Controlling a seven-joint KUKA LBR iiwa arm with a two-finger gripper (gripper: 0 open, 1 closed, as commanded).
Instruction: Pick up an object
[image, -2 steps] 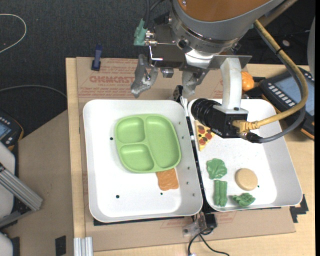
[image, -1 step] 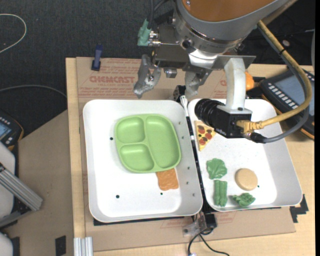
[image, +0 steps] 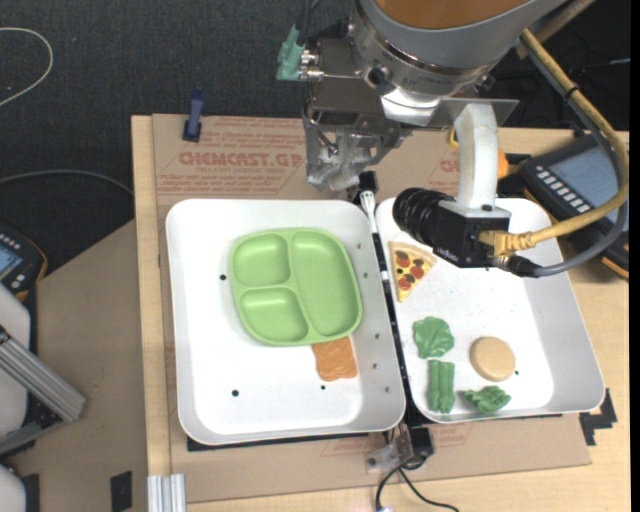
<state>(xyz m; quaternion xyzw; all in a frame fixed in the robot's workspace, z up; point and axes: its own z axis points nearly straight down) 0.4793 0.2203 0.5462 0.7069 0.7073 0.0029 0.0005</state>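
Your claw (image: 340, 165) hangs above the far edge of the left bin (image: 195, 300), near the ridge where the two bins meet, and nothing sits between its fingers; you cannot tell from this angle how far apart they stand. The left bin holds a green tray (image: 296, 285) with three compartments, lying roughly in the middle, and an orange piece (image: 336, 359) touching the tray's near edge. In the right bin (image: 565, 330) you have a pizza slice (image: 408, 268) close to the dividing ridge, just beside a black camera unit (image: 445, 228) fixed to the arm (image: 440, 30). Nearer to you in that bin lie a green leafy piece (image: 433, 336), a green stalk (image: 441, 386) just below it, a smaller green bit (image: 487, 400) at the near edge, and a tan round (image: 493, 358) between them on the right. A brown board (image: 240, 150) lies under both bins on the desk (image: 100, 290).
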